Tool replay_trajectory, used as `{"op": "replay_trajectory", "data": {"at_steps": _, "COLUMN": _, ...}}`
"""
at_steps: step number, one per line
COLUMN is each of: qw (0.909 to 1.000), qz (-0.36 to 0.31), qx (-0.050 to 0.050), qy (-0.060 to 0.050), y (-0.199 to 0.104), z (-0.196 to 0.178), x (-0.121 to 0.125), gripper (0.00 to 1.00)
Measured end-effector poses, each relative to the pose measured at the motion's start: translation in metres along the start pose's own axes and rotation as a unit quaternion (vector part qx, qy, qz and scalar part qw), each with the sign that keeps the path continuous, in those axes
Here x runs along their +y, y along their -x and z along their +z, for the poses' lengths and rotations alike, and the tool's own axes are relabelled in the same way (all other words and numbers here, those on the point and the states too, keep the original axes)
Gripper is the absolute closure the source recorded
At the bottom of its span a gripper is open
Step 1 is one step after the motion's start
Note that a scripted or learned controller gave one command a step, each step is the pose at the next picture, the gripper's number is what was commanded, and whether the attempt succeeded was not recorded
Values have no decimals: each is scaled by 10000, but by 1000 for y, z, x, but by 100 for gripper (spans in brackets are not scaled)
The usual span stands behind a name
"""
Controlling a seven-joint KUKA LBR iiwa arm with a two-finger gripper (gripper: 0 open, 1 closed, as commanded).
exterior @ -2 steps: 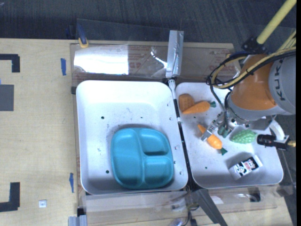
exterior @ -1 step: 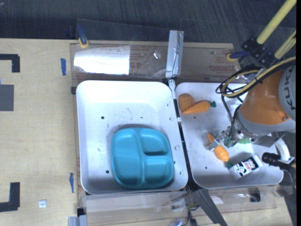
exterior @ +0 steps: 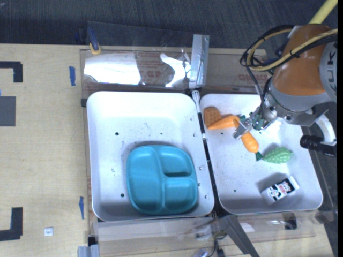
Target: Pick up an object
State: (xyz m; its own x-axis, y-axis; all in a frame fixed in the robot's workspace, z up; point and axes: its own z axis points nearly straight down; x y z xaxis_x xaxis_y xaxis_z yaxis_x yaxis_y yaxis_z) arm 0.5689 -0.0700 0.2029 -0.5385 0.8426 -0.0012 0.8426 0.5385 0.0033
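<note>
My gripper (exterior: 245, 126) hangs low over the upper middle of the right bin (exterior: 300, 197), under the grey and orange arm. A small orange carrot-like piece (exterior: 250, 142) lies right below it, touching or nearly touching its tip. A longer orange piece (exterior: 223, 123) lies just to its left, with a tan round piece (exterior: 211, 113) behind that. A green bumpy toy (exterior: 277, 155) rests to the lower right of the gripper. Near the bin's front lies a small black and white box (exterior: 280, 189).
The left bin (exterior: 107, 111) holds a blue divided plate (exterior: 161, 179) at its front. A low wall (exterior: 203, 143) separates the two bins. A clear panel with a metal post (exterior: 199, 60) stands behind them. Cables loop above the arm's wrist.
</note>
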Motion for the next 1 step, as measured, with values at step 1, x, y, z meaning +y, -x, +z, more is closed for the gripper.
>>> {"op": "replay_trajectory", "data": {"at_steps": 1, "qw": 9997, "qz": -264, "qx": -1, "qy": -6, "y": -18, "z": -90, "x": 28, "gripper": 100}}
